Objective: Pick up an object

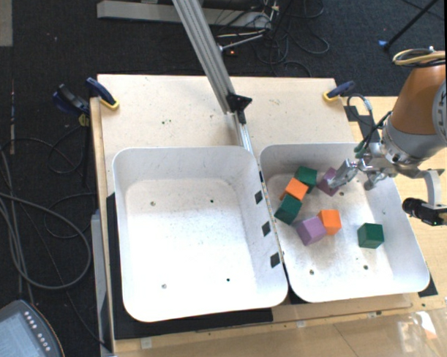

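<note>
**A:** From the camera above, what lies where?

**B:** Two white bins sit side by side on the bench. The left bin (189, 234) has only specks on its floor. The right bin (402, 274) carries every block, all in its upper and middle part: a dark green block (306, 175) near the far edge, an orange block (297, 187) touching it just below, another green block (287, 208) under that, beside the bin's left wall. Toward the middle a purple block (310, 229) and a small orange block (330, 220) rest against each other. A lone green cube (370, 235) sits apart, nearer the right wall.

**A:** Why so bunched?

**B:** My guess is they were tipped in loose and settled where they fell; nothing is stacked on purpose.

**A:** And the claw?

**B:** The arm (419, 109) leans in from the right over the bin's far right corner. Its gripper (343, 176) is low, close to the floor, and a mauve block (329, 181) lies at its tip. The block looks to be touching the fingertips, perhaps nipped between them, but I cannot tell whether the fingers are spread or pressed together; they are too small and blurred.

**A:** So the pick?

**B:** I judge it at the grasp itself, with that mauve block the likely target. Nothing is lifted clear yet.
</note>
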Controlling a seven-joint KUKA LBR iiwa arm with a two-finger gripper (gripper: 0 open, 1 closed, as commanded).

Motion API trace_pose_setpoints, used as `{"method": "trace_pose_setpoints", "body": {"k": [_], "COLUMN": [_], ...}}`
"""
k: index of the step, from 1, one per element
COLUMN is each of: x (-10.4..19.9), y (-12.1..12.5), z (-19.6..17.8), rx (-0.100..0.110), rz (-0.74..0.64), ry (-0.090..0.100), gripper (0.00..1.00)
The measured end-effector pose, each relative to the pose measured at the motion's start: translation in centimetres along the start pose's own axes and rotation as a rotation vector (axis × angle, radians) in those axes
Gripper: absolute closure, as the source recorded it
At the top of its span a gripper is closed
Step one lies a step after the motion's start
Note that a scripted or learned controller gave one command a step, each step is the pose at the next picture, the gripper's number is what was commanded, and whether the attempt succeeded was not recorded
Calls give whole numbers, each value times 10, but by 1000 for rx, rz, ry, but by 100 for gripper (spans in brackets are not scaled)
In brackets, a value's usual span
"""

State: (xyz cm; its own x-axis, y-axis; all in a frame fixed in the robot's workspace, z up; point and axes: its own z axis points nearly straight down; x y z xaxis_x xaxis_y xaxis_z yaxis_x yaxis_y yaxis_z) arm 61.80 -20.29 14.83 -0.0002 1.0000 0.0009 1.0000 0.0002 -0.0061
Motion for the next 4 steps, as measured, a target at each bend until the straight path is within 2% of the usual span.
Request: {"method": "trace_pose_setpoints", "body": {"k": [1,2,4], "x": [1,0,-7], "y": [0,1,14], "z": [54,39,-86], "rx": [-1,-9,-16], "rz": [0,0,-3], "ry": [0,-3,-5], "gripper": [0,100,100]}}
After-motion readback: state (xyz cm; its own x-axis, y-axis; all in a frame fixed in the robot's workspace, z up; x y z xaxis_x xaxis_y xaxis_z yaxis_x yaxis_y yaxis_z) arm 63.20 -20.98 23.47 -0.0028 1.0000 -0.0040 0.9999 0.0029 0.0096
